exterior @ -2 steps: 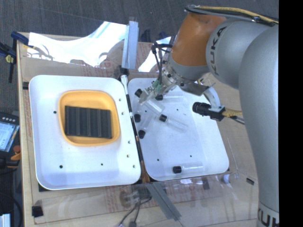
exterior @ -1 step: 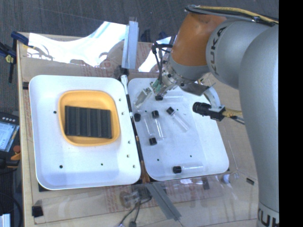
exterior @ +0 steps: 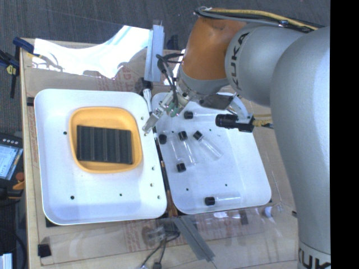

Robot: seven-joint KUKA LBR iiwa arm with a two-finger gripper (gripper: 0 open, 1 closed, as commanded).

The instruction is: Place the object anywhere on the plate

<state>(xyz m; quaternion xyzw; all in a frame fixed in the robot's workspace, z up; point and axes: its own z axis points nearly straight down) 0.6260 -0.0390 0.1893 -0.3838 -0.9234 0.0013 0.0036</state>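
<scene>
A yellow plate (exterior: 104,139) with a dark ribbed insert lies in the left white bin (exterior: 50,189). Several clear vials with black caps lie in the right white bin (exterior: 247,178): one vial (exterior: 188,150) near the middle, another vial (exterior: 208,146) beside it, and a third vial (exterior: 224,198) near the front edge. My gripper (exterior: 162,112) hangs low over the back left corner of the right bin, by the wall between the two bins. It is to the right of the plate and behind the vials. The wrist hides what is under it.
The arm's grey body and orange band (exterior: 210,49) cover the back of the right bin. A black cable plug (exterior: 233,121) juts over that bin. Clear plastic sheeting (exterior: 95,52) lies behind the left bin. A small device (exterior: 8,161) sits at the far left.
</scene>
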